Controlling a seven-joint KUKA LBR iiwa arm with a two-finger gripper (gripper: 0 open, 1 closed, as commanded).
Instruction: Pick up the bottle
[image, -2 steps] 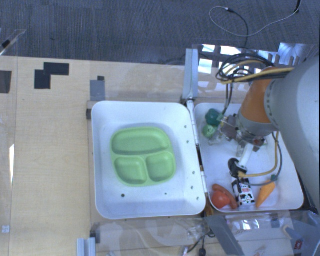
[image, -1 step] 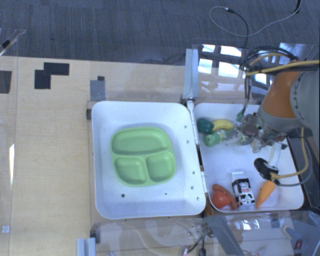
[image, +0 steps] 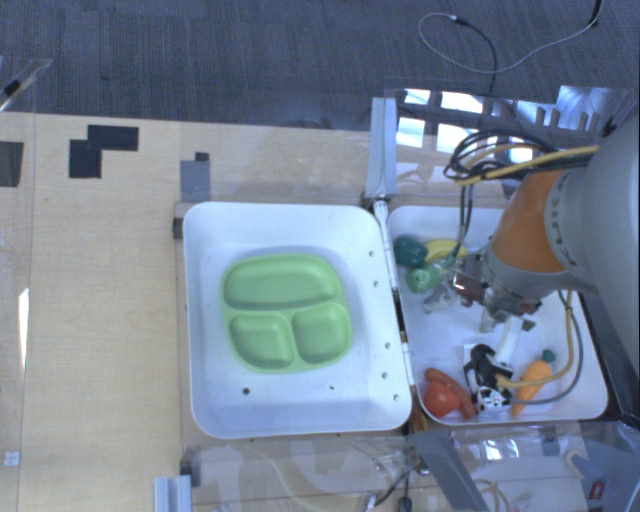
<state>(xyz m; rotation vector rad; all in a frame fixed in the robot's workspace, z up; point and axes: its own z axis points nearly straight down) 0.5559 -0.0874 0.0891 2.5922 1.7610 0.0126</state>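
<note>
The arm hangs over the right bin (image: 590, 395), its orange band above the wrist. The gripper (image: 503, 335) points down into the middle of that bin, over bare white floor. A small pale green, partly see-through item (image: 428, 281), which looks like the bottle, lies at the bin's upper left, left of the gripper and apart from it. Nothing is visibly held.
A dark green round toy (image: 408, 250) and a yellow banana (image: 440, 247) lie above the bottle. A red toy (image: 443, 393), a black and white item (image: 484, 375) and an orange carrot (image: 532, 380) lie near the bin's front. The left bin (image: 210, 390) holds a green divided plate (image: 286, 312).
</note>
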